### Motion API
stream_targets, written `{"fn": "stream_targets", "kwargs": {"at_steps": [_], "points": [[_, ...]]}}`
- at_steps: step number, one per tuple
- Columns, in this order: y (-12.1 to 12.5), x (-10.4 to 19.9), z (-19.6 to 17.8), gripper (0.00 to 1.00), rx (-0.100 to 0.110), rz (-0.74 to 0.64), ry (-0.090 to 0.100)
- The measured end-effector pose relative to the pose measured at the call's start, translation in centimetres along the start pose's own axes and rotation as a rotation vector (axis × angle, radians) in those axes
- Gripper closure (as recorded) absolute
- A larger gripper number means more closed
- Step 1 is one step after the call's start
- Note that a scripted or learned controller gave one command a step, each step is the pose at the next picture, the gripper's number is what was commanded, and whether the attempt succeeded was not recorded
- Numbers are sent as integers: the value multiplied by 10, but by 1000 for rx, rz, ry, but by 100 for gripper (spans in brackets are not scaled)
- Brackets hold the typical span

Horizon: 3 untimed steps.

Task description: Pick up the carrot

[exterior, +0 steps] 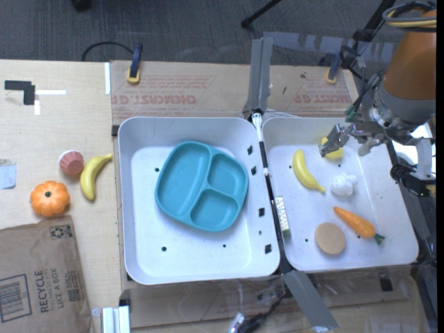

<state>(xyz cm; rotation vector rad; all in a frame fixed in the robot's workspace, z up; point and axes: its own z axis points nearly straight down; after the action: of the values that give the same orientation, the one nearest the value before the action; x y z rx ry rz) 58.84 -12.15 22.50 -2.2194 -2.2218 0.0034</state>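
Far left, on the bench [41, 144]: a pumpkin [50, 198], a pink cup [71, 163] at its 1 o'clock, and a banana [93, 175] just beside the cup. A paper bag [38, 276] lies at 6 o'clock from the pumpkin.

Left bin [139, 255]: a blue tray [202, 185] with three compartments sits near the centre, tilted.

Right bin [395, 252]: a second banana [305, 171] lies toward the bin's 10 o'clock. A white lump [343, 184] sits just beside it at 3 o'clock. A tan disc [330, 238] lies toward 6 o'clock. The carrot [355, 223] lies on the bin floor at 2 o'clock from the disc, near it but apart, its orange tip pointing to 10 o'clock and its green end to 4 o'clock. A small yellow piece [333, 152] sits at the bin's 12 o'clock.

The arm [409, 68] enters from the right. The gripper [347, 139] hovers at the yellow piece, well apart from the carrot, at its 12 o'clock. Whether the gripper is released or clenched cannot be told at this resolution; the carrot is not in it.
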Motion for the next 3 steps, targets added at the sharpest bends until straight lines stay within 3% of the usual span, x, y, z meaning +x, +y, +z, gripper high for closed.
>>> {"fn": "stream_targets", "kwargs": {"at_steps": [1,2,3], "points": [[-51,-43,51,0,1,104,1],[-101,-54,134,0,-1,-107,1],[-100,-55,125,100,-1,-104,1]]}}
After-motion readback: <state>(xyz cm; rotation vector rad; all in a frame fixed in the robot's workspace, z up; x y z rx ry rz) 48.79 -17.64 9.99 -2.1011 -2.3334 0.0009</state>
